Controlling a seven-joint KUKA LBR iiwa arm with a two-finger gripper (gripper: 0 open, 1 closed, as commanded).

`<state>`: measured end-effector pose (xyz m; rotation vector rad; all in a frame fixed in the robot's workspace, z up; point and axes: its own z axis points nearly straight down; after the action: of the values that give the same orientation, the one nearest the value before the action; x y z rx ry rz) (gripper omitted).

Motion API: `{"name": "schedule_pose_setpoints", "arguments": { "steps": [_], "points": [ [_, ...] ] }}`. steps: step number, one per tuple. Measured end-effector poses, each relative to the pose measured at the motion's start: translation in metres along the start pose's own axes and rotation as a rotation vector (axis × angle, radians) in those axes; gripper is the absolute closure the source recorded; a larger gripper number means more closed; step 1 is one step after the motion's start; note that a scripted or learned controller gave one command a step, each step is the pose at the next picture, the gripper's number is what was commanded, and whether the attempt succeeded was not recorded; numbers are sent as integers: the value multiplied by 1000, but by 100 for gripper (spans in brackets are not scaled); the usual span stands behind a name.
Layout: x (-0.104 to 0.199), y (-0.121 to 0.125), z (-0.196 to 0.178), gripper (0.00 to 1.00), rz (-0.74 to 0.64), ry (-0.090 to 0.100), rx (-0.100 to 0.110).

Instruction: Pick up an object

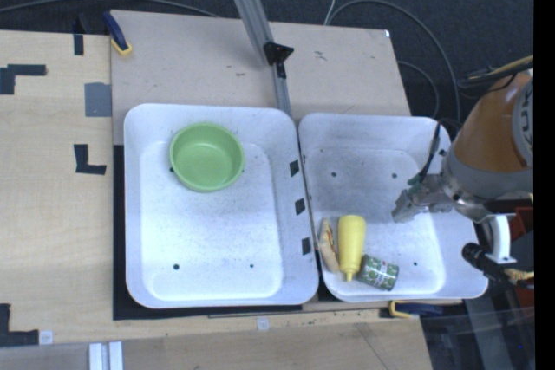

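Bottle [350, 244], yellow and lying on its side, sits near the front edge of the right bin [364, 143], its narrow end pointing toward the front rim. Pressed against its left flank is a tan, crumpled thing [327, 243] I cannot make out, wedged between the bottle and the bin's left wall. Touching the bottle's lower right is a small green can [379, 272], tipped over, with a patterned label. These three crowd together in the front left corner, so the bottle has a neighbour on each side.

The fingers [409, 206] hang over the same bin, to the right of the bottle and a little farther back, apart from it and from the can, with bare bin floor between. They look drawn close together, with nothing between them. Behind them the grey arm with its orange band [490, 130] comes in from the right.

The left bin [143, 273] holds a green bowl [206, 156], upright in its back left part, well away from everything else. Both bins rest on the wooden tabletop [52, 212].
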<state>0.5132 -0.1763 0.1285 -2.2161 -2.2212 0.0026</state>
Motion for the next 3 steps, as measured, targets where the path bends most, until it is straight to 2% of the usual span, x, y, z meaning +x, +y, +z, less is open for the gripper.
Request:
{"name": "schedule_pose_setpoints", "arguments": {
  "steps": [2, 3],
  "points": [
    [0, 5, -112, 100, 0, -3, -9],
    [48, 12, -102, 100, -3, -1, -2]
  ]
}}
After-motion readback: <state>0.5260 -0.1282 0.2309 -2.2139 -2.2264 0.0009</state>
